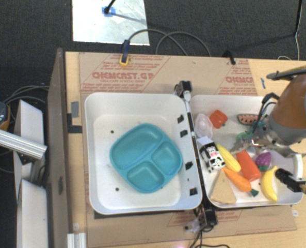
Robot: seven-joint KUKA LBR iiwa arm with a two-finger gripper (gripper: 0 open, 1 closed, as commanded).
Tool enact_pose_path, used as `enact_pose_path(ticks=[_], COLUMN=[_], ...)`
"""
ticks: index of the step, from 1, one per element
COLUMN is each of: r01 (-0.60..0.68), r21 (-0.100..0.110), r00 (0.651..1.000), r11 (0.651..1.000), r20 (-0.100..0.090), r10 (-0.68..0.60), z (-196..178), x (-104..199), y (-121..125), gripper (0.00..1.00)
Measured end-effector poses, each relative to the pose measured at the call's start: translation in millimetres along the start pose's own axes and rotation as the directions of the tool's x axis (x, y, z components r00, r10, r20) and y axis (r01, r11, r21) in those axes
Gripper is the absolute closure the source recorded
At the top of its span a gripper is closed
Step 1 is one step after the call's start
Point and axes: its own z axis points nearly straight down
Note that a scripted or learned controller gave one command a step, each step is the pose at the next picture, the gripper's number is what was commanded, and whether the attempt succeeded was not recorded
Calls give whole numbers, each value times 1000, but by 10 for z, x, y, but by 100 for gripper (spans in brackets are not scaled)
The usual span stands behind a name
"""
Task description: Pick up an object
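The right bin (230,101) holds several toy foods. Among them are an orange pepper (218,118), a watermelon slice (246,119), a yellow corn piece (229,159), a red-orange piece (248,166), a carrot (239,180), a banana (269,184), a purple piece (263,159) and a tan wedge (223,190). My gripper (247,142) hangs low over the middle right of this bin. It is beside a small green piece (243,136) and just above the red-orange and purple pieces. I see nothing held in it.
A teal divided plate (146,157) lies in the left bin (103,118). A black-and-white carton (212,156) and a clear plastic piece (202,122) sit by the divider between the bins. The arm (297,112) covers the right bin's right side.
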Motion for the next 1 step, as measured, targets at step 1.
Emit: enact_pose_path(ticks=[1], r01=[16], r21=[9], r00=[1000], r11=[1000], r20=[0], r10=[-16], z=[-8], x=[205], y=[840], gripper=[0])
